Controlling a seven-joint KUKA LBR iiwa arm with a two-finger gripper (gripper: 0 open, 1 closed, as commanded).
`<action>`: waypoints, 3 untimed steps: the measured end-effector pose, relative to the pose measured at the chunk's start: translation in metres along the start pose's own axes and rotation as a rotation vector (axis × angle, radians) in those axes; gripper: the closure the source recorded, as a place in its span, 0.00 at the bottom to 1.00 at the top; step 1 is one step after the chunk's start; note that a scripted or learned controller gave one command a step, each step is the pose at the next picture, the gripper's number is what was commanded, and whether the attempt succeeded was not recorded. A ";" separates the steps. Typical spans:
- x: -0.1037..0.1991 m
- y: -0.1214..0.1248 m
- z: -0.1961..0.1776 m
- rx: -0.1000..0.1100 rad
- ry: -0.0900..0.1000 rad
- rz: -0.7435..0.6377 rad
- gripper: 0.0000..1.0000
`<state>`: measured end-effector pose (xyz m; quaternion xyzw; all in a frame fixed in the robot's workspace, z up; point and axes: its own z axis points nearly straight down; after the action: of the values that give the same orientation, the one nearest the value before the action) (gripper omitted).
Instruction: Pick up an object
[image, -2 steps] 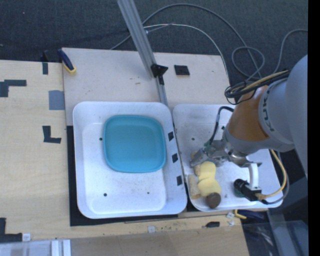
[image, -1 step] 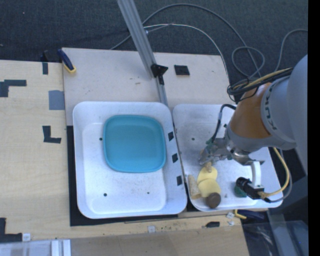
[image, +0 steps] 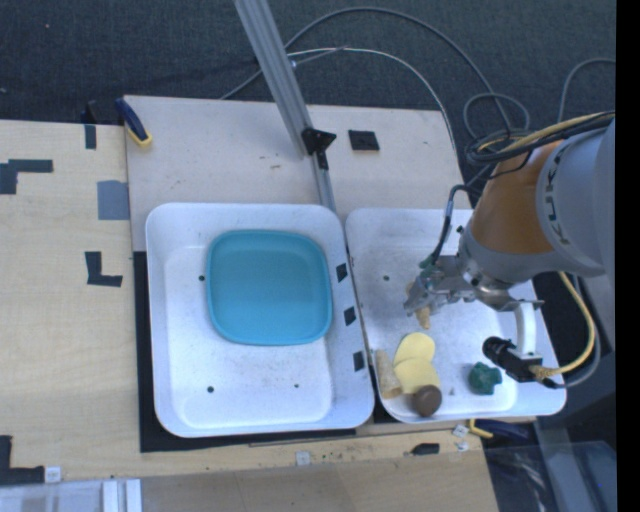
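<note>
A blue plate (image: 268, 286) lies flat in the left bin (image: 180, 400), a metal pole (image: 285, 90) slants over the bench (image: 60, 300), and black cables (image: 400, 70) loop behind.

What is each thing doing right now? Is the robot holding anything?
Gripper: low in the right bin, nothing seen held.
Blue plate: lying flat in the left bin.
Yellow object: resting in the right bin.
Brown object: touching the yellow object.
Green object: resting alone nearby.
</note>
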<state>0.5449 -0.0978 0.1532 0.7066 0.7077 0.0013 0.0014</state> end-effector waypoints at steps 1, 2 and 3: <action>0.005 0.002 -0.061 -0.001 0.000 0.001 1.00; 0.005 0.003 -0.077 0.003 0.000 0.001 1.00; 0.053 0.003 -0.073 0.005 0.001 -0.003 1.00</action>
<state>0.5471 -0.0451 0.2265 0.7056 0.7086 0.0000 -0.0006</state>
